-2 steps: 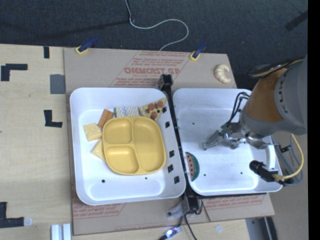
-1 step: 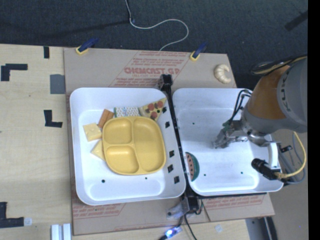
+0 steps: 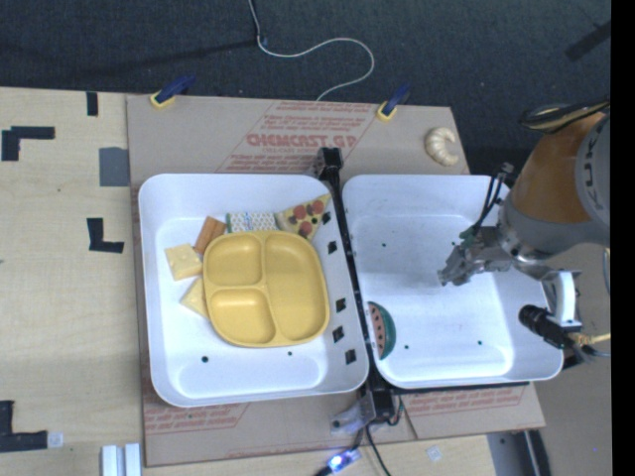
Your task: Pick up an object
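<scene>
Two shallow white bins side by side on a cardboard sheet [image 3: 298, 137] laid over the table [image 3: 60, 296], meeting along a dark divider down the middle of the frame.

Left bin [image 3: 159, 365]: crowded in its upper half. Yellow divided plate [image 3: 266, 288] near the centre, tilted slightly, lying over a scatter of small pieces: a pale cracker square [image 3: 183, 261] just off its left edge, an orange-brown piece [image 3: 208, 232] above that, a patterned strip [image 3: 250, 221] along the top edge, and a pizza-slice toy [image 3: 308, 214] poking out at the upper right, close to the divider. Open white floor along the lower edge and down the left wall.

Right bin [image 3: 417, 206]: mostly bare floor. One watermelon-slice toy [image 3: 381, 329] tucked against the left wall, low in the bin, hard by the divider. Wide open room through the middle and top.

Grey arm [image 3: 556, 206] with an orange band reaching in from the right of the frame over the right bin's far wall. Hand [image 3: 458, 266] low over the right half of that bin, well apart from the watermelon slice and from everything in the left bin. Nothing seen between its fingers; open or closed, cannot tell at this angle.

A small beige shell-like object [image 3: 444, 146] outside the bins, on the cardboard's upper right corner. A thin white cable [image 3: 317, 53] looping across the dark floor at the top of the frame.
</scene>
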Robot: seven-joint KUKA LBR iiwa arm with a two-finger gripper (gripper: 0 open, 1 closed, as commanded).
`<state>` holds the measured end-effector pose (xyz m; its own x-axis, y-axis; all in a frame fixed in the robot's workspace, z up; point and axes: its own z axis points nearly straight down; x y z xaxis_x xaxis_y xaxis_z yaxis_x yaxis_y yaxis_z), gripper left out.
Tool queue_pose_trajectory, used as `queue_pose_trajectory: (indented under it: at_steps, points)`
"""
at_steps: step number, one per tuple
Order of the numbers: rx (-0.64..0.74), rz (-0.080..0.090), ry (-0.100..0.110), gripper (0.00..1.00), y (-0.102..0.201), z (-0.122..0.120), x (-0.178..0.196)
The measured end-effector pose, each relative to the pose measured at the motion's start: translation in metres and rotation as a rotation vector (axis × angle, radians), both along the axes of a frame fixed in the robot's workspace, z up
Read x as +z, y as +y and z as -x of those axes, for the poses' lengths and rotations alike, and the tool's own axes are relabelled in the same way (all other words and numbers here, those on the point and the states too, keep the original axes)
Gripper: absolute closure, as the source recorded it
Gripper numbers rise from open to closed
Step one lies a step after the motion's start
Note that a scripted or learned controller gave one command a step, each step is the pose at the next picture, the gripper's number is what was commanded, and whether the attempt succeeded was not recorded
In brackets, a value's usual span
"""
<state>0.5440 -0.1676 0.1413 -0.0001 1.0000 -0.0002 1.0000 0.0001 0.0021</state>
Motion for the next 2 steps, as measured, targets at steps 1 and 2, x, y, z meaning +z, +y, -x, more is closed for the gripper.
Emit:
queue_pose_trajectory:
  at_steps: [1,2]
  points:
    - [0.003,0.0,-0.001,1.0,0.006,-0.004,0.044]
    - [0.002,0.0,-0.001,1.0,0.007,-0.005,0.085]
